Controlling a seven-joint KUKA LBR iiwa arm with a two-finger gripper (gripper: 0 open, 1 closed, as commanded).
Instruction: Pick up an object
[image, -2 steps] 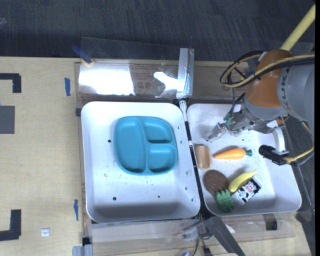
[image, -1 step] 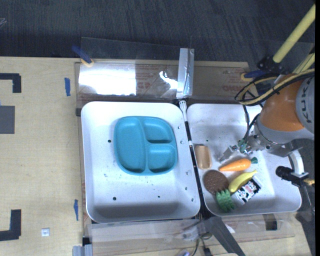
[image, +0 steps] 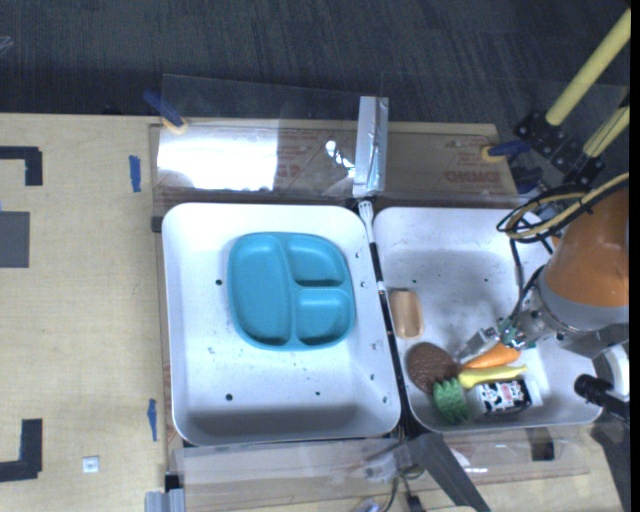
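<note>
The right bin (image: 450, 250) holds a cluster of small toys near its front edge. An orange carrot (image: 492, 356) lies across a yellow piece (image: 495, 375). Below them sits a black-and-white spotted object (image: 503, 397), with a green brush-like toy (image: 450, 399) and a brown disc (image: 430, 364) to their left. A tan block (image: 406, 312) lies further back by the bin's left wall. My gripper (image: 505, 335) is low over the cluster, right at the carrot's upper side. The orange band of the arm (image: 592, 255) rises behind it.
The left bin (image: 190, 300) carries a blue divided plate (image: 292, 288). A clear plastic sheet (image: 260, 150) stands behind the bins. Cables and yellow rods (image: 585, 80) crowd the upper right corner. A wooden bench top (image: 70, 300) extends to the left.
</note>
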